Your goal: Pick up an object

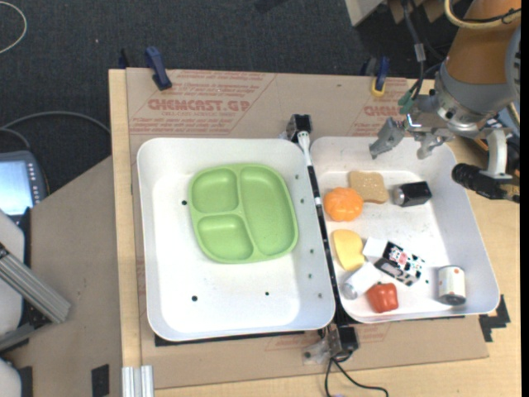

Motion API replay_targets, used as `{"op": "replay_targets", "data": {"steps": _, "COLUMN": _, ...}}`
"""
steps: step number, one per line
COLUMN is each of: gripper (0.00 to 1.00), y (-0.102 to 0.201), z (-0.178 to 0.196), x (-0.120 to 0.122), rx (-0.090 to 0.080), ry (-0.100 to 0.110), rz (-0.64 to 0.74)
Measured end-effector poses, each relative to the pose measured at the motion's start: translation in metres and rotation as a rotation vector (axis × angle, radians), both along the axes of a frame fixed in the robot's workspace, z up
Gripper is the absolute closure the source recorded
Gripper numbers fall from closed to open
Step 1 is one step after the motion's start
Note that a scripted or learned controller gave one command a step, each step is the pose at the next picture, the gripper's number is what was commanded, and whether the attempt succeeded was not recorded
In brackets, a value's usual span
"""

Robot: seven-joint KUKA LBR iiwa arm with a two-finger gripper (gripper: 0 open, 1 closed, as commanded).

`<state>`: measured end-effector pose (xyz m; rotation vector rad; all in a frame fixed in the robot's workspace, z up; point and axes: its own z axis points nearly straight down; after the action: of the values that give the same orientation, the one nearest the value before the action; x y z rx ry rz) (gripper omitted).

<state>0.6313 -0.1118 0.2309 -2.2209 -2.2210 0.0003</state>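
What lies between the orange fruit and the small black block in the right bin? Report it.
In the camera view, a tan slice of bread lies between the orange fruit and the black block, close beside the fruit.

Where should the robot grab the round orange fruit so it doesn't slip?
Probably from straight above, closing across the widest middle of the round orange toy fruit. It bulges evenly, so the sides give matching contact. The end effector has room there, though the tan bread-like piece sits close by.

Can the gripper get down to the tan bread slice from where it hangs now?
Probably yes. The gripper hangs open over the far end of the right bin, and the bread slice lies just below-left with nothing on top. The orange ball touches its left corner, which could crowd one finger.
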Motion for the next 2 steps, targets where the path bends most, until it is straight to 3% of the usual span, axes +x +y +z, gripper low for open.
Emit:
{"op": "replay_targets", "data": {"steps": 1, "gripper": 0.0, "y": 0.013, "z": -0.126, "x": -0.054, "rx": -0.002, "ry": -0.006, "rz": 0.0}}
{"op": "replay_targets", "data": {"steps": 2, "gripper": 0.0, "y": 0.007, "z": -0.146, "x": 0.036, "rx": -0.003, "ry": -0.01, "rz": 0.004}}
